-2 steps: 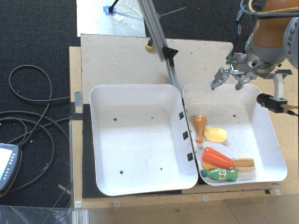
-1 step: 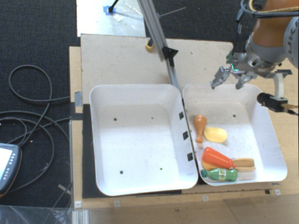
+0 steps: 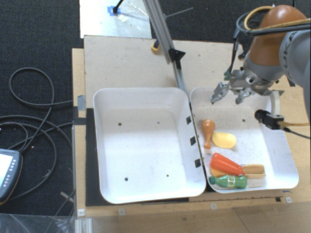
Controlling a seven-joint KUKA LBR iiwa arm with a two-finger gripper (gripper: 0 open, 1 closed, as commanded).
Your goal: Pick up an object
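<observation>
Your gripper [image 3: 228,94] hangs with its fingers [image 3: 216,93] spread and nothing between them, above the far edge of the right bin [image 3: 286,161]. That looks like a poised start, high and clear of the bin wall. The candidates sit well apart from it, crowded toward the near-left corner: a chicken drumstick [image 3: 208,130] along the left wall, a pale yellow lemon-like piece [image 3: 224,140] just beside it, then an orange carrot [image 3: 226,165], a green bottle [image 3: 229,181] and a hotdog bun [image 3: 254,170] packed touching one another. The left bin [image 3: 104,144] lies alongside. The drumstick, standing freest, seems your easiest pick.
</observation>
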